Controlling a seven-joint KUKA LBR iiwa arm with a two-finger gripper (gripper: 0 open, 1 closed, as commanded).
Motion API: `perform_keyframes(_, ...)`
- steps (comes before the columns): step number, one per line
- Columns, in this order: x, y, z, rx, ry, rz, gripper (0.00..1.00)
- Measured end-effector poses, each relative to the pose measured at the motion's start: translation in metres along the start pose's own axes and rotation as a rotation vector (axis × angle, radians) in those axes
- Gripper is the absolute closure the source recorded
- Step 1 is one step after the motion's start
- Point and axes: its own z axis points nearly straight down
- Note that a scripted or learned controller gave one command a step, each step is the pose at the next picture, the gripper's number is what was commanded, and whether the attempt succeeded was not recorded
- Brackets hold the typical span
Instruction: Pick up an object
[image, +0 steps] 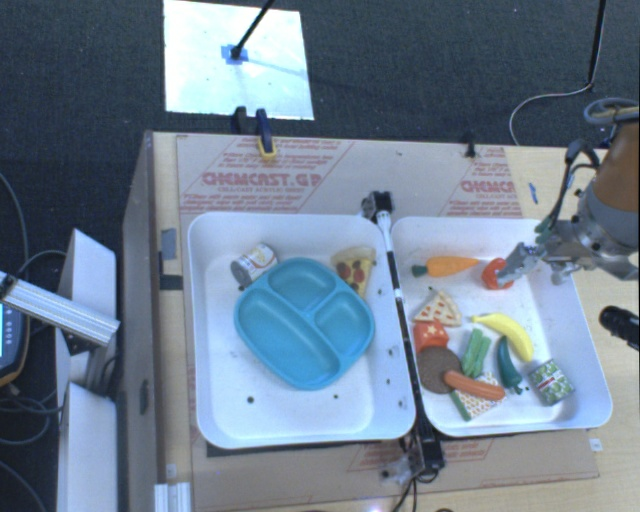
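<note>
End effector (520, 262) sits low in the right bin (590, 345), touching or just beside the red tomato (495, 273) next to the carrot (452, 266); can't tell how it's set or whether it grips anything. Best approach: centre over the tomato, clear of carrot and bin wall, before lifting. Fingertips blurred, arm cut off at the edge.

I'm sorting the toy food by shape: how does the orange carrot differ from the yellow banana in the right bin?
The orange toy carrot is straight and tapered, with a green stub at one end; the yellow toy banana is curved. The carrot lies level near the bin's far side; the banana lies slantwise nearer the middle, beside a green toy vegetable. Both lie flat in the right white bin.
</note>
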Motion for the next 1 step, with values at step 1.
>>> perform_keyframes(1,-0.0101,-0.0306,0.1148,0.003,0.001,0.002,0.00)
